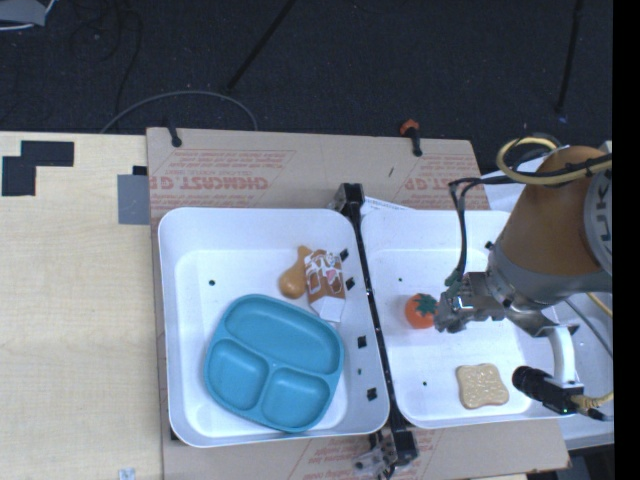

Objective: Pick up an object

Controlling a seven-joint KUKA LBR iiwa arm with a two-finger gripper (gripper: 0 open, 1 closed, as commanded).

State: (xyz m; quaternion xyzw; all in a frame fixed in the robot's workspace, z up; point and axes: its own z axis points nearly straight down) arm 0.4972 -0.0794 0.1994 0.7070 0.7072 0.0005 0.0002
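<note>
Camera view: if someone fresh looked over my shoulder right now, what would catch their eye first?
Probably the blue tray, large and bright, filling the lower part of the left bin. Next, the arm reaching in from the right, its pincer low in the right bin right beside a small orange tomato. After that, the toast near that bin's front edge.

The pale wooden worktop carried a brown cardboard sheet with red printing, and some dark rectangular patches marked the wood near its left edge. Directly on the cardboard sat two shallow white plastic bins side by side, the left bin and the right bin, their inner rims touching along a black divider strip that ran between them.
</note>
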